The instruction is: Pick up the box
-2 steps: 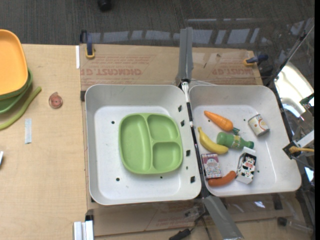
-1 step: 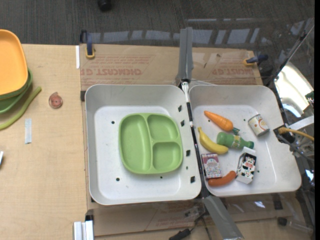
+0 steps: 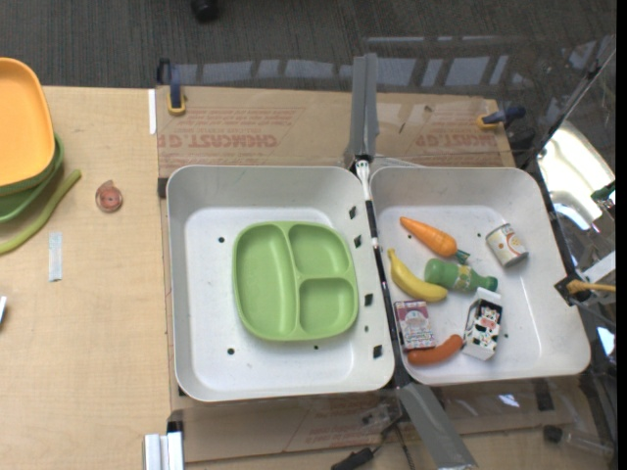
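Note:
In the right bin (image 3: pixel 549 355), a small pink and white box (image 3: pixel 414 323) lies flat near the front left, by the wall between the bins. A red sausage-shaped toy (image 3: pixel 434 352) touches its front edge. Just to its right stands a white carton with black cow patches (image 3: pixel 483 328), tilted a little. A yellow banana (image 3: pixel 415 279) lies right behind the pink box.
Farther back in the right bin lie an orange carrot (image 3: pixel 428 234), a green bottle (image 3: pixel 458 277) and a small can (image 3: pixel 506 244). The left bin (image 3: pixel 196 262) holds a green divided plate (image 3: pixel 296 280). Orange and green plates (image 3: pixel 22 155) are stacked on the bench at far left.

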